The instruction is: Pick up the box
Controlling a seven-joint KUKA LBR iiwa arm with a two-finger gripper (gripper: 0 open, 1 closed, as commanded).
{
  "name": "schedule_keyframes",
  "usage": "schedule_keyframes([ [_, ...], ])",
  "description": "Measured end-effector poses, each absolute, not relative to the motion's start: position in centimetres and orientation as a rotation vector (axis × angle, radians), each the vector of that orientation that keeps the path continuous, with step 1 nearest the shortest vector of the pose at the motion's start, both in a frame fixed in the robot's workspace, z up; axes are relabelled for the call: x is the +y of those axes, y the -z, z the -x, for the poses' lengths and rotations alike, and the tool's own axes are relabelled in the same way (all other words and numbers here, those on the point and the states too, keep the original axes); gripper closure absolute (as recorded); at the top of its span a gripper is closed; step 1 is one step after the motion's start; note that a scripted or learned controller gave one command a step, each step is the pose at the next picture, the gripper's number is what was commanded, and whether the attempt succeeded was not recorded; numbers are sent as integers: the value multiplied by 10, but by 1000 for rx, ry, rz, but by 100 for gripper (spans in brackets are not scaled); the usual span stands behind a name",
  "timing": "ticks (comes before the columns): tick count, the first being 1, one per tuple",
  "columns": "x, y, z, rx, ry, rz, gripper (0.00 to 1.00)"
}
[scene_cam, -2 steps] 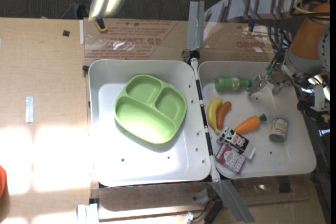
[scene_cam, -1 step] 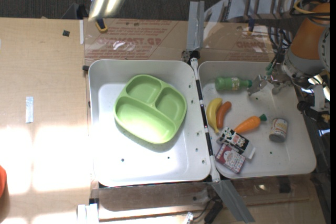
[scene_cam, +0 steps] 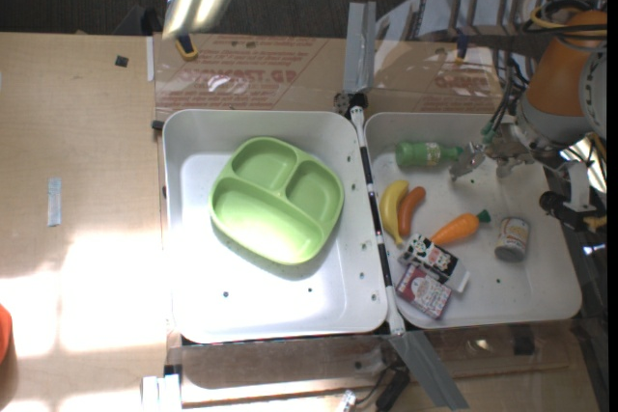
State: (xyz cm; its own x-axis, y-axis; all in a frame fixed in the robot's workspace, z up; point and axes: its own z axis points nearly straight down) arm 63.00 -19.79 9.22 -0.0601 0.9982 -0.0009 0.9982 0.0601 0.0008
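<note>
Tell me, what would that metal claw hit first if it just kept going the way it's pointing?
The tool seems to point down and left. The green plastic bottle lying on its side looks nearest in that line, though depth is unclear; it might meet the right white bin's floor first.

Arm [scene_cam: 570,72] cropped at right edge
</note>
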Motion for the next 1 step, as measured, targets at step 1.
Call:
schedule_keyframes([
  [1, -210, -92, -622, 2278, -3, -2165, 0],
])
